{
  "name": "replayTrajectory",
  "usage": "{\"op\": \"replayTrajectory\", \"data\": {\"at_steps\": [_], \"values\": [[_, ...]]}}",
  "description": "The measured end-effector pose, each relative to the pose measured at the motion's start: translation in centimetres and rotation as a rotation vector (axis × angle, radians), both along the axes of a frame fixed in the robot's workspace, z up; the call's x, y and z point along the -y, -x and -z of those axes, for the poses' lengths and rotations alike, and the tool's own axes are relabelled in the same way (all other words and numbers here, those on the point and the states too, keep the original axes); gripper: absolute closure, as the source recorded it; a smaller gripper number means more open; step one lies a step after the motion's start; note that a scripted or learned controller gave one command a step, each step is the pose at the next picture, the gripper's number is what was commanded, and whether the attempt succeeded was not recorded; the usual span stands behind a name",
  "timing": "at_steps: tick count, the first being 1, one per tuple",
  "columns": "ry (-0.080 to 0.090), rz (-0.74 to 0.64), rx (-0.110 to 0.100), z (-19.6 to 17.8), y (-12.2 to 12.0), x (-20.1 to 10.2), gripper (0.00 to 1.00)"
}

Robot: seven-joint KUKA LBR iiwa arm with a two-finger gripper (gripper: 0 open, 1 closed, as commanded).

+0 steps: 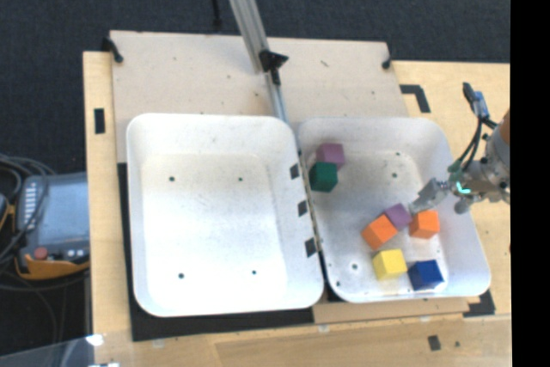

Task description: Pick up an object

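The small orange cube (424,224) lies in the right bin (361,137), touching a purple cube (397,215) on its left and just above the blue cube (425,274). The gripper (430,195) hangs just above it, apparently lining up a grasp. Whether it is spread or closed cannot be told; nothing is seen held.

Two white bins (215,133); seven blocks (388,263) (two purple, two orange).
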State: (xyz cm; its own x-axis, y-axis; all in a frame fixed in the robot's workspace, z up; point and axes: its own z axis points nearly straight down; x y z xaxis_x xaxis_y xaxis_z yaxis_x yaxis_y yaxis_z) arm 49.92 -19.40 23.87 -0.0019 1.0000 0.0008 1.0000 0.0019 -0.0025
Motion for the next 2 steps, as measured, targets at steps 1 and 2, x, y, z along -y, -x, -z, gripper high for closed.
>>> {"op": "replayTrajectory", "data": {"at_steps": [1, 2], "values": [[0.001, 0.001, 0.004, -0.2, -0.1, 0.0, 0.00], [0.001, 0.003, 0.000, 4.9, 0.6, -0.6, 0.00]]}}
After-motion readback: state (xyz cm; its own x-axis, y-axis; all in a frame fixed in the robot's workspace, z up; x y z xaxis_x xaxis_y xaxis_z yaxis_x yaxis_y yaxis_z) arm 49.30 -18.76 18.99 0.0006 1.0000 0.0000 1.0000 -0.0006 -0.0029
